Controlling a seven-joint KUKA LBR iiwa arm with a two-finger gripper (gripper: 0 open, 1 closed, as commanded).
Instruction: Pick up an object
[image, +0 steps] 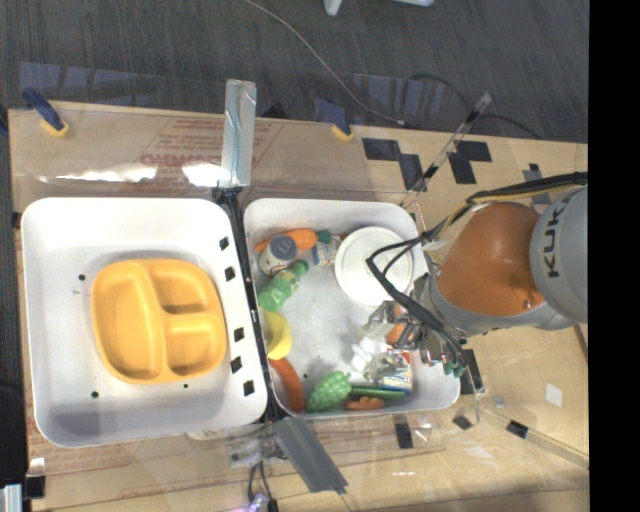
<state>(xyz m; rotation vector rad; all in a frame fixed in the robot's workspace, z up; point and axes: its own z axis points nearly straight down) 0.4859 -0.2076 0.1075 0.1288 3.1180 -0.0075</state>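
We see the grey arm's two-finger gripper (393, 338) low in the right white bin (330, 213), among small jumbled toys; we cannot tell its state. A round white plate (365, 262) lies just beside it, a green leafy toy (330, 390) nearby.

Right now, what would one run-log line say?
arm: over right bin | gripper: low among clutter | yellow tray: left bin
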